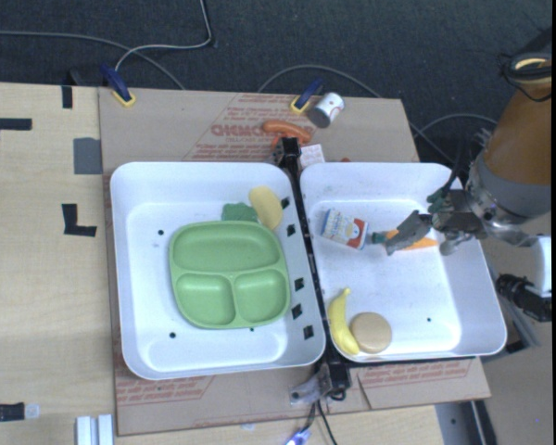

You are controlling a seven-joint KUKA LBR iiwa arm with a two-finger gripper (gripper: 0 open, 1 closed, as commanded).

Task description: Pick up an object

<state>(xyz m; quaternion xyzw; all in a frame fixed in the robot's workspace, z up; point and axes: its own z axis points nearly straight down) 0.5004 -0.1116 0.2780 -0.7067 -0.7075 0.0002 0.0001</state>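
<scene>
The arm [524, 146] comes in from the right, its orange band above the grey wrist, and stands highest in the view, over the right edge of the right bin [463, 336]. At its end the claw [410, 233] points left and down over the middle of that bin. Its dark fingers [403, 229] lie close together around an orange carrot [424, 244], whose body shows just beside and beneath the fingertips, with a bit of green at its left end. The claw looks clenched on the carrot, though the view is too coarse to show how firm the contact is.

Just left of the claw, apart from it, a small carton [341, 228] with blue, white and red print lies tilted on the bin floor. At the near edge of the same bin a banana [339, 322] curves along the left wall, touching a round tan bun [371, 332] on its right.

The left bin [134, 276] holds a green plate [229, 273] with three compartments. Beyond the plate's far right corner sits a yellow lemon [266, 206], with a small green thing [238, 213] just beside it on the left.

Both bins rest on cardboard [195, 128] on the wooden surface [37, 248]. A clamp [287, 130] with orange handles sits at the far end where the bins meet.
</scene>
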